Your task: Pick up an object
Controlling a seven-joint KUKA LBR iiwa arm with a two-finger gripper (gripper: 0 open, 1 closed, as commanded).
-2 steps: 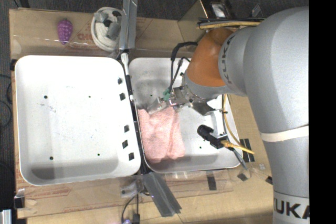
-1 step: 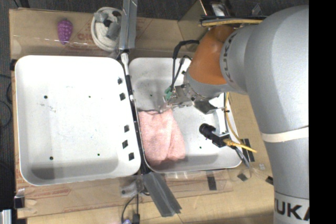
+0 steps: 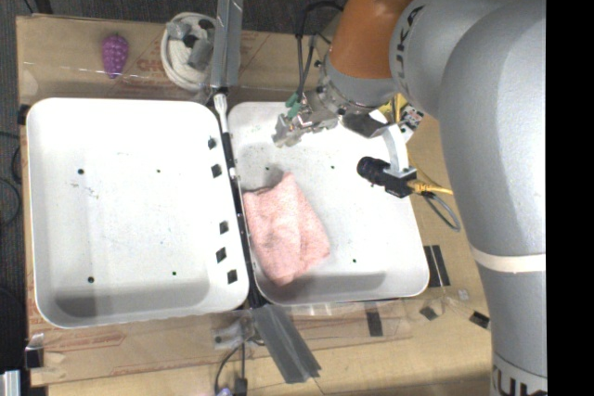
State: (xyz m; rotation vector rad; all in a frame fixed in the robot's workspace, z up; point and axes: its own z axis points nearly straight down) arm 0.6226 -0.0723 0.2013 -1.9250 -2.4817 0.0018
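Note:
A crumpled pink cloth (image 3: 285, 229) lies in the right bin (image 3: 385, 269), against its left wall and toward the front. My gripper (image 3: 295, 123) hangs over the back of the same bin, above and behind the cloth, apart from it. Nothing shows between its tips. The arm's orange band and grey body fill the space to the right of it.
The left bin (image 3: 121, 209) stands beside the right one, with a metal divider (image 3: 230, 190) between them. Behind the bins on the bench sit a purple grape-like object (image 3: 114, 54) and a white coil of cable (image 3: 189, 49).

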